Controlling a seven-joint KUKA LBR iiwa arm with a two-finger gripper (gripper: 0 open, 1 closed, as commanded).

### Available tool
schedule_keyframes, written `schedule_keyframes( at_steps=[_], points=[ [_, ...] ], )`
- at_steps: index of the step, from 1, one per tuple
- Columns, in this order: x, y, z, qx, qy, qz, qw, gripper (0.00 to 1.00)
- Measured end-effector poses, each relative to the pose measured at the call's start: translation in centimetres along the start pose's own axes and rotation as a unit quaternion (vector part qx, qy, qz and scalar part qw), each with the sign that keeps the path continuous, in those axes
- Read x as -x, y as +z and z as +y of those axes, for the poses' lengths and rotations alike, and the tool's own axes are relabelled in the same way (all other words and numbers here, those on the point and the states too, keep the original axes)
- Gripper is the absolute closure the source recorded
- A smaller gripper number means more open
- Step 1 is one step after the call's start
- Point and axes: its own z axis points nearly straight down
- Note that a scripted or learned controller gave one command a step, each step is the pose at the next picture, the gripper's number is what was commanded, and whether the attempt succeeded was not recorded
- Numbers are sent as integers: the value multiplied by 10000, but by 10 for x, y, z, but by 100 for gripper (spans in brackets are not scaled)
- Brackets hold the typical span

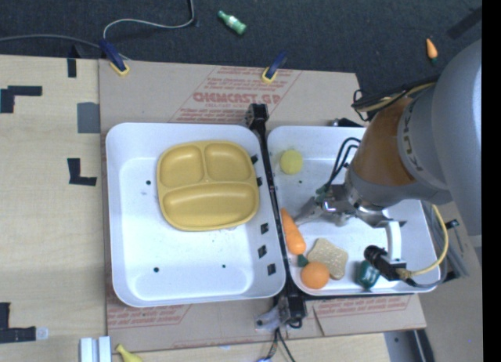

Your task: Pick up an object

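Observation:
The right bin (313, 136) holds a yellow ball (291, 161) at its far left, an orange carrot (293, 233) along its left wall, a tan bread slice (329, 258), a round orange (315, 276) at the front and a small green object (365, 276) at the front right. My gripper (315, 206) is low inside this bin, just right of and above the carrot's top end and below the yellow ball. The wrist and arm (391, 157) hide the bin's right half.
The left bin (125, 219) holds a yellow divided plate (208, 183) in its far half. A black divider (266, 188) runs between the bins. Cables (438, 251) loop off the wrist over the right bin's front right corner.

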Motion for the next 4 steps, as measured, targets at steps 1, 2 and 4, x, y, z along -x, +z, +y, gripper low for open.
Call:
schedule_keyframes(
  at_steps=[1, 2, 4],
  points=[
    [3, 0, -51, 19, -3, 11, 10000, 0],
    [3, -10, -50, 22, 0, 8, 10000, 100],
    [-47, -98, -8, -22, -19, 26, 10000, 0]
  ],
)
